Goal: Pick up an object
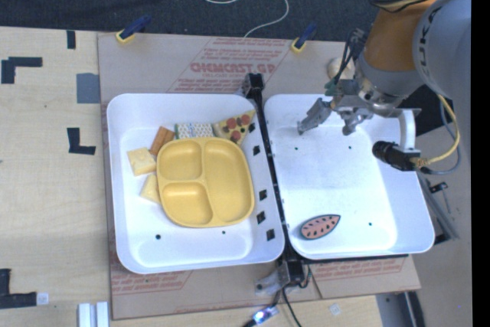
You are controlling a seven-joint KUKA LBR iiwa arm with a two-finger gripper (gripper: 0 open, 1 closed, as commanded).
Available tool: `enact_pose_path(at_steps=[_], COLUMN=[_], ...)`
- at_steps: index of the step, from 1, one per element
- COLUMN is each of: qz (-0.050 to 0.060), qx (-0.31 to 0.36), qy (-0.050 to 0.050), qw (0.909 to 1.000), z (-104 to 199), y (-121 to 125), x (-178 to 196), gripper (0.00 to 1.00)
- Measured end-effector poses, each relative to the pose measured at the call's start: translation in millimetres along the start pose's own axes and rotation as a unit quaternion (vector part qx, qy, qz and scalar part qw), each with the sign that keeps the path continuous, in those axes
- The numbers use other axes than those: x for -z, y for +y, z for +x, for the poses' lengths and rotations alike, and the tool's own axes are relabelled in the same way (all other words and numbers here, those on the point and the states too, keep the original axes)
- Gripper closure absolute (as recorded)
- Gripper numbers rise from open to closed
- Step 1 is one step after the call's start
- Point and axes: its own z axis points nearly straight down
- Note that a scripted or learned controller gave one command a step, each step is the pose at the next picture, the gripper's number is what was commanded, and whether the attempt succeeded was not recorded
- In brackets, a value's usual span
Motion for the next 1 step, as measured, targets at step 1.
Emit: enact_pose_path(at_steps=[1], qz=[-0.007], qx=[0.001], qy=[-0.001], qw=[1.0000], z=[0.0], y=[2.8], x=[8.7], gripper=[0.00])
